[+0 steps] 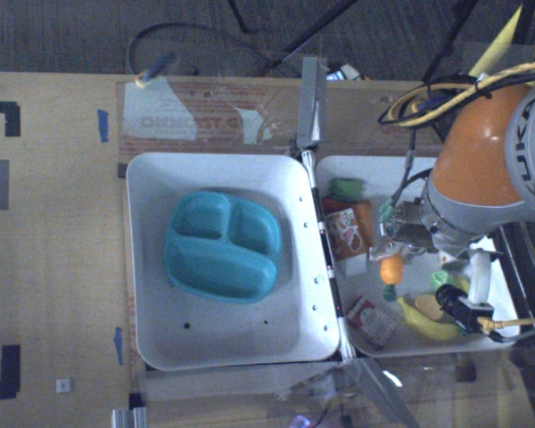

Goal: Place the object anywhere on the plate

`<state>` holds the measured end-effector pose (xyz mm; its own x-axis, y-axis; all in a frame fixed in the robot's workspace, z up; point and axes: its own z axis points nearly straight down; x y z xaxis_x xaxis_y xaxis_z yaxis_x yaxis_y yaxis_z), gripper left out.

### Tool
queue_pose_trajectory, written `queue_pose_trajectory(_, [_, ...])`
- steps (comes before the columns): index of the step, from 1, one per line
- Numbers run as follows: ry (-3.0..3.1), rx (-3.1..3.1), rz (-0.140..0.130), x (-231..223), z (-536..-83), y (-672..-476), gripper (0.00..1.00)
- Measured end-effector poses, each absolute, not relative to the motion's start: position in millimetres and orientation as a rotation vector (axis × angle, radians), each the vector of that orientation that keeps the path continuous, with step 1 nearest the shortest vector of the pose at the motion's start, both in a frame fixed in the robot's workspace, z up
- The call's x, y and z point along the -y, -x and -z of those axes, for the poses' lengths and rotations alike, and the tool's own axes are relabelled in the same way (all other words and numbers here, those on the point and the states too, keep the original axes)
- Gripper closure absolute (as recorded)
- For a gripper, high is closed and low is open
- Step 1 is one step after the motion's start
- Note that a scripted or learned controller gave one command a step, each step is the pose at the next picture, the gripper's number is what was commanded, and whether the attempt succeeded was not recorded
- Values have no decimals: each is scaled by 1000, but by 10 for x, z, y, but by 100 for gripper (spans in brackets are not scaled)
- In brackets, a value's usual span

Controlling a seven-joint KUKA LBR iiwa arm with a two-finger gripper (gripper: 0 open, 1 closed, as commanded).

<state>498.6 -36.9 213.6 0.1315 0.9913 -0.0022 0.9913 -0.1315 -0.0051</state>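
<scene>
1. Camera view, stage of the task: this looks like the pick-up stage. The blue divided plate [223, 245] lies in the left bin [152, 328] with nothing on it, while the loose items all sit in the right bin [374, 165].

2. Camera view, the object: a small orange piece [391, 270] sits directly under the gripper [394, 250], and it is probably what the arm is after. Whether it is gripped or merely lying beneath the tool cannot be told from this angle.

3. Camera view, the tool: how far it is parted cannot be made out either; the wrist body hides that.

4. Camera view, neighbours: a red packet [346, 230] and a green item [346, 188] lie near the divider; a banana [425, 317] and a small wrapped packet [372, 319] lie toward the front edge.

5. Camera view, arm pose: the arm [481, 163] reaches in from the right, its orange band over the far half of the right bin, wrist pointing down and inward.

6. Next move, as a judgement: secure the orange piece, lift clear of the bin wall, carry it left over the divider and release above the plate.
</scene>
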Motion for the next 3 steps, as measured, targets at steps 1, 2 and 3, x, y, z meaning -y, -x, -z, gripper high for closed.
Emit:
queue_pose_trajectory(1, [2245,2195,-5,-341,-1817,-5325,100])
queue_pose_trajectory(2, [2245,2195,-5,-341,-1819,-5325,0])
queue_pose_trajectory(3, [2243,2197,-9,-345,-1893,-5334,100])
